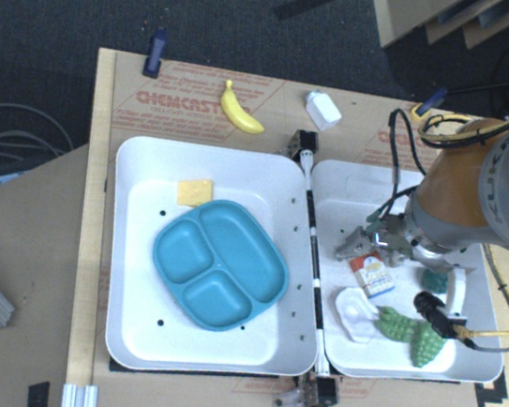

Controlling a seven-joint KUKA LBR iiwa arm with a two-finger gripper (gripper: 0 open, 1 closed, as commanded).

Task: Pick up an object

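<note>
The arm (484,189) reaches into the right bin (351,189) from the right, with its jaws (369,242) lowered among the objects there. Whether the jaws are wide, narrow or closed on anything cannot be told, since the wrist covers them from above. Nothing can be seen lifted clear of the bin floor, so the pick is judged not yet accomplished: the approach appears made, while the grasp and the lift remain. The candidates lie close together in the right bin. A small red-and-white carton (375,278) sits just below the jaws, with a white cup-like piece (354,314) near it, a green soft toy (412,332) beside that, and a teal item (436,279) partly under the arm. The crowding is the main obstacle (a closing grip may nudge a neighbour rather than seize one thing). The left bin (139,181) holds a blue divided tray (218,264) and a yellow block (195,192) touching its upper edge. On the surface (91,221) behind the bins lie a banana (239,111) and a white block (323,110), both well apart from the arm.
</note>
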